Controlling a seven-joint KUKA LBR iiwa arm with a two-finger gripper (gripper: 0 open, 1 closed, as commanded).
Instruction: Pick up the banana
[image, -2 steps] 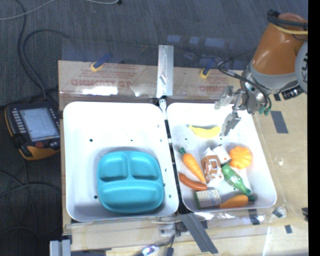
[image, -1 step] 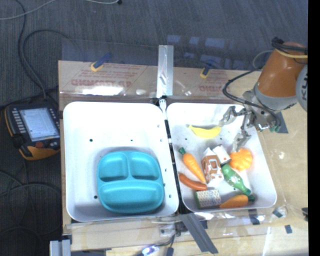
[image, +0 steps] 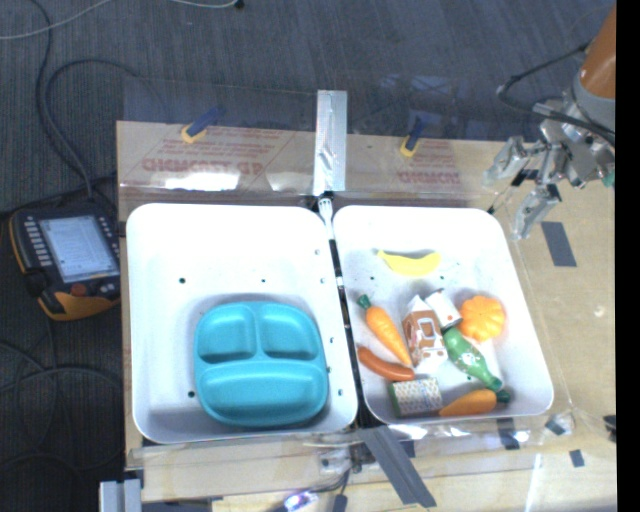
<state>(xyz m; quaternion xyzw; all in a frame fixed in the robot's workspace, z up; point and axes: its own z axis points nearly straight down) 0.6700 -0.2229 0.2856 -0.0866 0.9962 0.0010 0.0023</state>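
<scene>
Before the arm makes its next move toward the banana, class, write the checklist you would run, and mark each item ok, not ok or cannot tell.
1. Banana in plain sight in the right bin: ok.
2. Banana lies apart from the carrot and carton: ok.
3. Space above the banana is free: ok.
4. Gripper positioned over the banana: not ok; it hangs beyond the bin's far right corner.
5. Gripper holds nothing: ok.
6. Fingers spread enough for the banana: cannot tell.

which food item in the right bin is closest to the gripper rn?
The banana: the yellow curved piece lying alone at the bin's far end, apart from the carrot, pumpkin and the rest clustered nearer the camera. The gripper sits outside the bin, beyond its far right corner.
</scene>
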